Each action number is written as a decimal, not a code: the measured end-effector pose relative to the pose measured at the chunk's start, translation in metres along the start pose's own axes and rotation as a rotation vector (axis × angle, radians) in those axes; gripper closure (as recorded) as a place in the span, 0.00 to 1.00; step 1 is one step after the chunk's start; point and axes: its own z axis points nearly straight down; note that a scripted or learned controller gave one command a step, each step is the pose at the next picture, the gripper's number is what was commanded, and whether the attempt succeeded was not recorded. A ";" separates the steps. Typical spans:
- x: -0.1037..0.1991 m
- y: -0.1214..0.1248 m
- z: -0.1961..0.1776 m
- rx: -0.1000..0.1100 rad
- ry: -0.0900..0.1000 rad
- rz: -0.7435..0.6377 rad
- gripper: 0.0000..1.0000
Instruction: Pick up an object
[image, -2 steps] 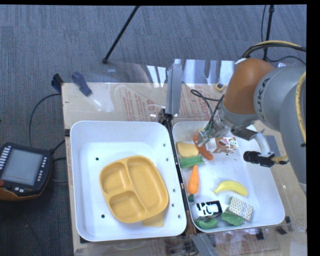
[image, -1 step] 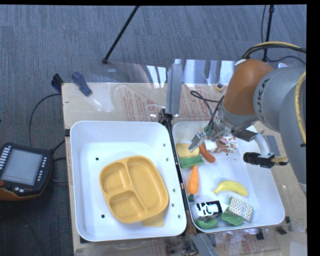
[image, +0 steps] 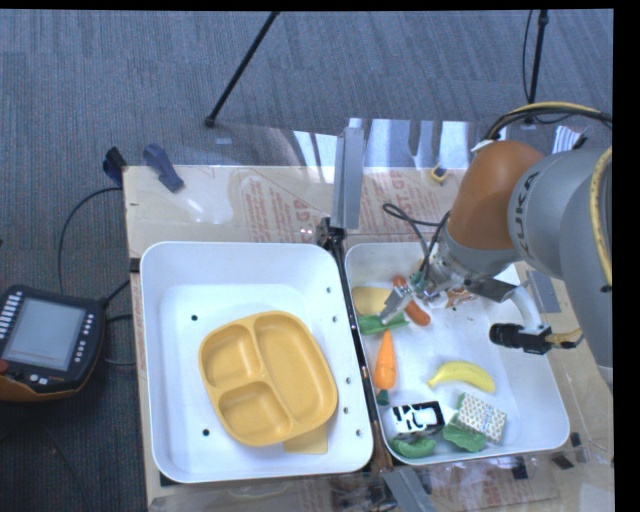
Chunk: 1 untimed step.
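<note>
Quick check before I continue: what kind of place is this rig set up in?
Probably a robotics lab, not a kitchen: grey carpet, a teach pendant on the floor, and toy food such as a banana and carrot in a white bin.

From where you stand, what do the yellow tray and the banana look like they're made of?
Yellow tray: likely moulded plastic, matte, one even colour with rounded compartment walls. Banana: probably a plastic toy, smooth with a slight sheen and uniform yellow; I can't rule out rubber or foam.

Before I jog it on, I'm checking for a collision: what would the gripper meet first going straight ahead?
Probably the green piece just past the gripper, which points down-left in the right bin; depth is unclear.
</note>
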 end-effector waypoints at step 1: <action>0.021 -0.073 0.000 -0.001 0.000 0.124 0.00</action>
